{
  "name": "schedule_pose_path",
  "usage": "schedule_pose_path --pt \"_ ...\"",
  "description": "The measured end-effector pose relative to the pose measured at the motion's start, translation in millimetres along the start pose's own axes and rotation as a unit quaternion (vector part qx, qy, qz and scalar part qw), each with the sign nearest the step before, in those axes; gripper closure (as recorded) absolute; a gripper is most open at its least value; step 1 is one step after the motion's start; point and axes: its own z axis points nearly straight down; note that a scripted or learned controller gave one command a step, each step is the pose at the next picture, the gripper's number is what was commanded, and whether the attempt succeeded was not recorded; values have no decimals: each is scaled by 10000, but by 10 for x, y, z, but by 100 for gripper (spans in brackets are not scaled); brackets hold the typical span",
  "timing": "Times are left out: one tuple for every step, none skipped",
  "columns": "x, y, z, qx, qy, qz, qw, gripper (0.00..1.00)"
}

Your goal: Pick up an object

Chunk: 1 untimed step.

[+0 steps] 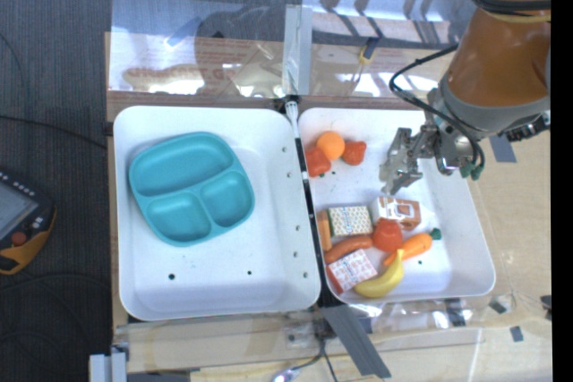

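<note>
The right bin [466, 233] holds a heap of toy food. At its far left lie an orange ball [330, 144] and two red pieces [354, 153]. Toward the front sit a small patterned box [349, 219], a white and orange carton [400, 209], a red tomato [388, 234], a carrot [416, 244], a sausage [347, 247], a red-checked packet [353, 268] and a banana [381, 280]. My gripper [397, 179] hangs over the bin's middle, fingers pointing down just above the carton. Nothing shows between them.
The left bin [269, 273] carries a teal divided plate [190, 187]. Clear plastic walls [295, 49] rise behind both bins. A dark handheld device [18, 224] lies on the floor at the far left.
</note>
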Motion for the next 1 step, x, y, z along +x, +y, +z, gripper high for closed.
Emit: schedule_pose_path --pt "-466 -1073 1194 5 -3 -463 9989 100"
